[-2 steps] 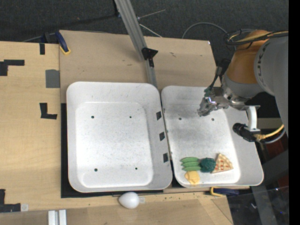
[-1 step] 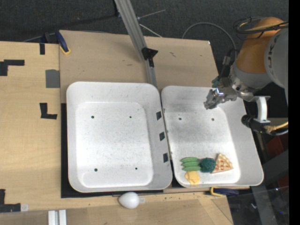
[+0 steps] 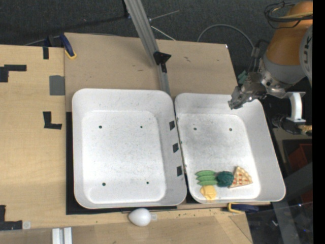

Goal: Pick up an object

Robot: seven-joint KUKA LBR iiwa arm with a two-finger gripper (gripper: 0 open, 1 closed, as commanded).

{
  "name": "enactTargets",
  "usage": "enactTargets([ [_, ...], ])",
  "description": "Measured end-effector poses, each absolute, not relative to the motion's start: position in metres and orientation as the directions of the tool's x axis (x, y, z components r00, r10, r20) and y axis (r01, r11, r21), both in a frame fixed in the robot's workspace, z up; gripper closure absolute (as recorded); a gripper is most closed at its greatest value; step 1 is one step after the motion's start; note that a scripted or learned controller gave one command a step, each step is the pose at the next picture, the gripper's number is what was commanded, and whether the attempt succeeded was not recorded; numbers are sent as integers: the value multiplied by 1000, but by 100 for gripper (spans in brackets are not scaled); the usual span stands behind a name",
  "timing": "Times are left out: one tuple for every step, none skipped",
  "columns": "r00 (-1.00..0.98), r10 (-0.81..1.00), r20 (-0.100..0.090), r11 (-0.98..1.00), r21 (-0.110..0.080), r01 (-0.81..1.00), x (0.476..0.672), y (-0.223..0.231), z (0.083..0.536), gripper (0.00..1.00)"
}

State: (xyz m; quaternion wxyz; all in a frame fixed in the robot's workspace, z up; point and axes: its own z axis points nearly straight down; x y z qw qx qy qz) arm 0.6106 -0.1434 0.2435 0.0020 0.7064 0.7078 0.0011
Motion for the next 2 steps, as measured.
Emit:
enactTargets([
  [-4, 1000, 1, 4, -3, 1000, 589, -96, 236, 100],
  [-6, 1000, 2, 6, -3, 1000, 584, -43, 229, 100],
])
